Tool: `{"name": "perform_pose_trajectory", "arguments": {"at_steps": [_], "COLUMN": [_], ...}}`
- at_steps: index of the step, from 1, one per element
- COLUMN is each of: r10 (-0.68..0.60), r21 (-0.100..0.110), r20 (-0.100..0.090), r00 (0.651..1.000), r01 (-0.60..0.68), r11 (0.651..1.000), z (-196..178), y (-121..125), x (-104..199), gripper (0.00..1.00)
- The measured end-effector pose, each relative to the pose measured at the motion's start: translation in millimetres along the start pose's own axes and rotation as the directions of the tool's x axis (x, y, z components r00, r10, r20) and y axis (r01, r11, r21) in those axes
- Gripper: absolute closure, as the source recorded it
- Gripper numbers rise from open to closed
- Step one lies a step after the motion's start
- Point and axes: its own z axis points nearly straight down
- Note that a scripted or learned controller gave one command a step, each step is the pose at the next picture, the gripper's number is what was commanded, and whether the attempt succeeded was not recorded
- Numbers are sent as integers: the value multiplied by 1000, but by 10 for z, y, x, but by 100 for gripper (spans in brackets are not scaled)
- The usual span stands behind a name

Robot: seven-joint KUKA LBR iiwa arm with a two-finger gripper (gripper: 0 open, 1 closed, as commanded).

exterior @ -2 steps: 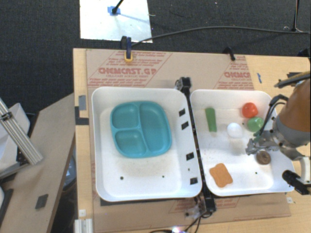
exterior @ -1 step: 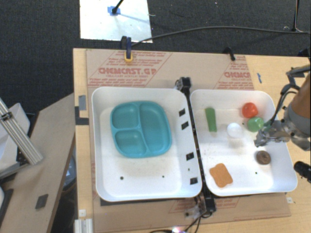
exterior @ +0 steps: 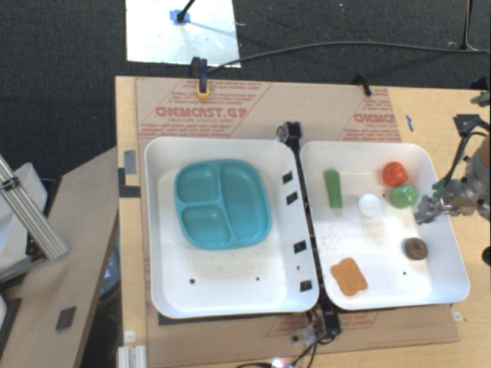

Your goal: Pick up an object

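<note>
Your step here looks like the approach before a grasp, so pick one target and bring the tool straight down over it, clear of its neighbours. Working left to right: the left bin [exterior: 165, 282] holds a teal divided tray [exterior: 223, 204] in its upper half. The right bin [exterior: 445, 282] carries a green stick [exterior: 332, 188] at upper left, an orange sponge-like piece [exterior: 349, 276] near the bottom, a white ball [exterior: 370, 205] in the middle, a red ball [exterior: 394, 173] and a green ball [exterior: 403, 196] close together at upper right, and a brown disc [exterior: 415, 248] below them. The gripper [exterior: 426, 209] sits at the right edge, just beside the green ball, nothing visibly pinched; how its tips stand you cannot tell.
</note>
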Motion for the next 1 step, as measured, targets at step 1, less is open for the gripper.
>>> {"name": "perform_pose_trajectory", "arguments": {"at_steps": [1], "r10": [-1], "r21": [0], "r20": [0], "r00": [1000], "r01": [1], "r11": [1000], "z": [-382], "y": [20], "x": [-5], "gripper": [100]}}
